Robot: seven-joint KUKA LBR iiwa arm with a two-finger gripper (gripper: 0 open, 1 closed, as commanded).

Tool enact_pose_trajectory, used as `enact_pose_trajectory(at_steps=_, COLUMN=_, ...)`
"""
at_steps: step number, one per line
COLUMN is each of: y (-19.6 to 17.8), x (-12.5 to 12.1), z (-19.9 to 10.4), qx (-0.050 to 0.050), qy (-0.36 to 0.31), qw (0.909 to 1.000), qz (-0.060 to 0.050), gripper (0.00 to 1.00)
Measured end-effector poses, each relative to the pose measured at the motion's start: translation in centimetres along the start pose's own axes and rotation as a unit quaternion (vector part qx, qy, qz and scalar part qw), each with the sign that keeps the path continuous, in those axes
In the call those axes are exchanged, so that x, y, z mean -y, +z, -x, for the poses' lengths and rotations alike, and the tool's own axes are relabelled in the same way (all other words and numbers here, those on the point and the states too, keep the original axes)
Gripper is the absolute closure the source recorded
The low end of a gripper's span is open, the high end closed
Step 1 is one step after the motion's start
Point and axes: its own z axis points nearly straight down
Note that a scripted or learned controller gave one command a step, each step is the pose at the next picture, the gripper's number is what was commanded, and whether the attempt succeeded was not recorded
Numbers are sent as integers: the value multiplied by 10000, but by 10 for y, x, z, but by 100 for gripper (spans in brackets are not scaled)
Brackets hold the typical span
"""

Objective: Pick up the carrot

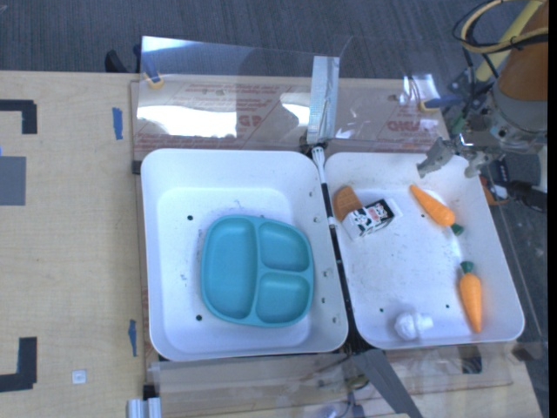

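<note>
lying just below the pincer (pixel 452 157), a carrot (pixel 432 205), untouched.

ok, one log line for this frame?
task: pick carrot | gripper: above right bin's back edge, holding nothing | carrots: one near gripper, one at right wall | status: not grasped

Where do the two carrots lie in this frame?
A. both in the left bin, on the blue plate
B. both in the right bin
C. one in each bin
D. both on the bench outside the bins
B: one carrot lies near the far side of the right bin and the other carrot by its right wall, while the blue plate sits in the left bin.
</note>
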Motion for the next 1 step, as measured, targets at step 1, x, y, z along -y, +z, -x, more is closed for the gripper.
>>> enact_pose_trajectory(at_steps=1, y=100, x=-7, z=25, qx=-72, qy=-1294, qw=9916, qz=-34, gripper=0)
